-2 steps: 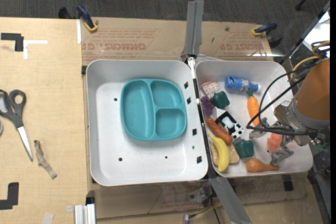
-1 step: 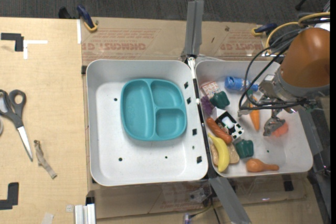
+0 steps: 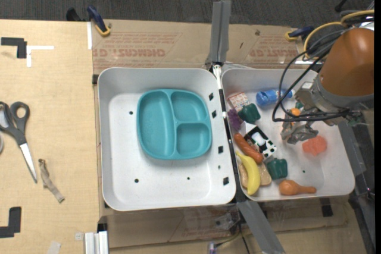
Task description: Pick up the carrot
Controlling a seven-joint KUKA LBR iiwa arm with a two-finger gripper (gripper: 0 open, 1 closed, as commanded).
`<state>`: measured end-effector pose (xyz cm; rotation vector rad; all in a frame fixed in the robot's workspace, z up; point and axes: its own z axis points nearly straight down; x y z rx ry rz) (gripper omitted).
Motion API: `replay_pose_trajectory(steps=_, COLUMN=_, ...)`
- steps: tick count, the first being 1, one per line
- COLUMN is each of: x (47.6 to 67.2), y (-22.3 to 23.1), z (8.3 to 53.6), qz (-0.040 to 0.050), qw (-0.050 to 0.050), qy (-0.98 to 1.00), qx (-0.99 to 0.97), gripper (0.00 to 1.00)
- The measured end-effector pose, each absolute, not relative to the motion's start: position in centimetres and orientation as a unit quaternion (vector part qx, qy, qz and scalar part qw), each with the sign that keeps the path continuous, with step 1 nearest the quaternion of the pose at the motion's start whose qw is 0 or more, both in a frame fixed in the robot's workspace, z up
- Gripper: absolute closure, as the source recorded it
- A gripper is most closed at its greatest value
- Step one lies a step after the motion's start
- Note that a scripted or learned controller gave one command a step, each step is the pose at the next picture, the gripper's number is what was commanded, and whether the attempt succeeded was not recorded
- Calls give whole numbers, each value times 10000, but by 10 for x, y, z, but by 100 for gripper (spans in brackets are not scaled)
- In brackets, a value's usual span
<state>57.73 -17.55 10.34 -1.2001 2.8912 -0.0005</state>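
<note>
Orange and slim, the carrot (image 3: 249, 148) lies near the left wall of the right bin (image 3: 342, 187), slanting from about ten o'clock down to four o'clock, with a banana (image 3: 249, 173) just below it at six o'clock and a black-and-white block (image 3: 259, 141) touching it on the three o'clock side. From my seat I see the jaws (image 3: 299, 132) hanging over the same bin, well off to the carrot's three o'clock, just beside a reddish lump (image 3: 315, 145). I cannot tell whether they are open or closed; the metal there is a blur of grey against the white floor, and nothing I can make out sits between them.

So I judge the pick has not yet begun in earnest: the carrot rests on the bin floor, untouched. What is left is the whole job: bring the arm (image 3: 352, 65) across toward nine o'clock, line up with the carrot's slant, descend, close, and lift. The left bin (image 3: 113, 146) carries a teal divided plate (image 3: 175, 124), apart from all this.
</note>
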Motion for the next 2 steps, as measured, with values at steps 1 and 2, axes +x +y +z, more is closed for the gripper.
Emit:
replay_pose_trajectory(steps=1, x=551, y=-203, z=93, qz=-1, qw=20, qy=9224, qx=-3863, gripper=100)
replay_pose_trajectory(steps=2, x=551, y=-203, z=93, qz=0, qw=20, qy=9224, qx=-3863, gripper=0)
